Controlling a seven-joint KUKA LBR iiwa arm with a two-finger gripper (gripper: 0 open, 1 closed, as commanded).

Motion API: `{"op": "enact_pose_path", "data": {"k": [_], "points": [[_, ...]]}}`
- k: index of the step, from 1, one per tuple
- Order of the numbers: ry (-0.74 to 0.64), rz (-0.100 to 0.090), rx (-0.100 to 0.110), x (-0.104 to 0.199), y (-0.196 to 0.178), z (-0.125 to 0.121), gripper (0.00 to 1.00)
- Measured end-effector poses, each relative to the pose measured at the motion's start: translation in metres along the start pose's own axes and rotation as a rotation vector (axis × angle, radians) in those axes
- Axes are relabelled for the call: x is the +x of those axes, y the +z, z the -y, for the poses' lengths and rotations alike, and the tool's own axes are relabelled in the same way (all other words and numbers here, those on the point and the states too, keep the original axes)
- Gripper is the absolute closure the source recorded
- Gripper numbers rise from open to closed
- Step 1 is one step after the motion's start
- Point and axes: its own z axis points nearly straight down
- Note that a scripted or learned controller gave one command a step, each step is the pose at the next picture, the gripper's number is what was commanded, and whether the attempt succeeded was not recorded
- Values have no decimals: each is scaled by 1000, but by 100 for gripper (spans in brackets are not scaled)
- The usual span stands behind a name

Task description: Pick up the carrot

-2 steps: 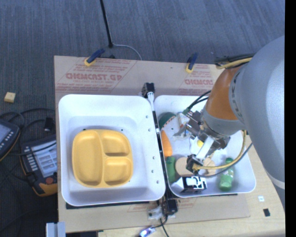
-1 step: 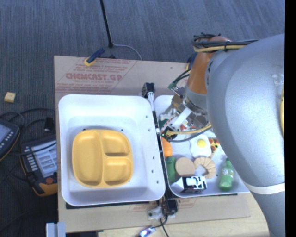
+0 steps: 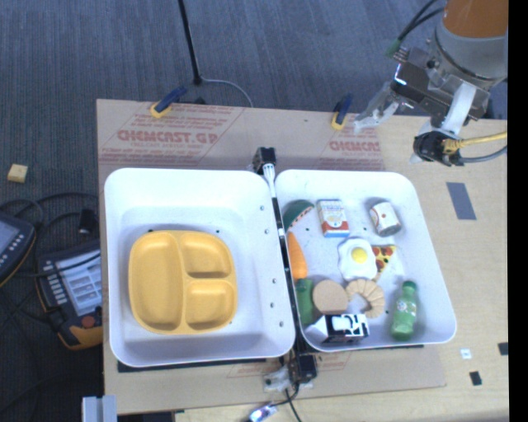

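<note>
- We see the arm [image 3: 470, 25] parked high at the upper right, above the bench [image 3: 487, 272] and outside both bins, its orange band at the frame's top edge.
- The gripper [image 3: 371, 114] points down and left toward the bench's back edge, near a yellow clamp [image 3: 340, 114]; we cannot tell its state from this angle, and we make out nothing held in it.
- The carrot [image 3: 296, 255] lies in the right bin [image 3: 429, 247], hard against its left wall, running lengthwise, with a green piece [image 3: 304, 298] just below it and a fried egg [image 3: 357, 255] to its right.
- Around it sit a small carton [image 3: 332, 218], a can [image 3: 384, 218], a green bottle [image 3: 403, 311] and a cookie [image 3: 330, 295].
- The left bin [image 3: 165, 198] holds a yellow tray [image 3: 181, 280].
- We judge the task barely begun: the carrot is untouched and well apart from the gripper.
- What is left, in our reading: travel to the right bin, descent beside the wall, the grasp and the lift.
</note>
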Motion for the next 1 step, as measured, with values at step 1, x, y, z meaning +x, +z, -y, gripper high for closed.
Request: {"op": "enact_pose_path", "data": {"k": [1], "points": [[-48,2,6,92,183,60,0]]}}
